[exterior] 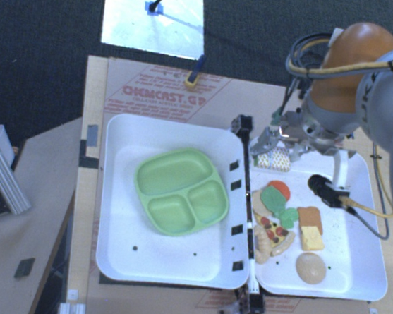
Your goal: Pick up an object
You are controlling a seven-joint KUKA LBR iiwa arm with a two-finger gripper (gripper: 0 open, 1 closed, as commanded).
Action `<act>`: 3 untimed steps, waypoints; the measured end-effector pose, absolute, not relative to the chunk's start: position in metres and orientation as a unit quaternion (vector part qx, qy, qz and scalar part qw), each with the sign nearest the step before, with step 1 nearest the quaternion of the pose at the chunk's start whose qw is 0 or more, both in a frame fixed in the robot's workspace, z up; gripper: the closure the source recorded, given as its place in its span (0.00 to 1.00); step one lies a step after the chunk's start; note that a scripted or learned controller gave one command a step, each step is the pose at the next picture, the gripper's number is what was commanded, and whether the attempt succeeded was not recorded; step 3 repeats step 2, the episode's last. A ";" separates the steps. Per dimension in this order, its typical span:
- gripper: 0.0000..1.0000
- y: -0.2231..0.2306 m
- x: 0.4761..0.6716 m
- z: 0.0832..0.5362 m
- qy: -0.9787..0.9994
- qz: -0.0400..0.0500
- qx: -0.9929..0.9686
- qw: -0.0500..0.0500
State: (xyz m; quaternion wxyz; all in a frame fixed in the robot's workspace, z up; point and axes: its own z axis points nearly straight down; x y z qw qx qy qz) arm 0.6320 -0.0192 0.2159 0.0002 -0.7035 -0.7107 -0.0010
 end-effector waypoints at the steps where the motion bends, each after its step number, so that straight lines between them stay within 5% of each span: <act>1: 1.00 0.026 0.633 0.218 -0.710 -0.001 -0.704 0.000; 2: 1.00 0.079 0.644 0.233 -0.711 -0.002 -0.704 0.000; 3: 1.00 0.079 0.644 0.233 -0.711 -0.002 -0.704 0.000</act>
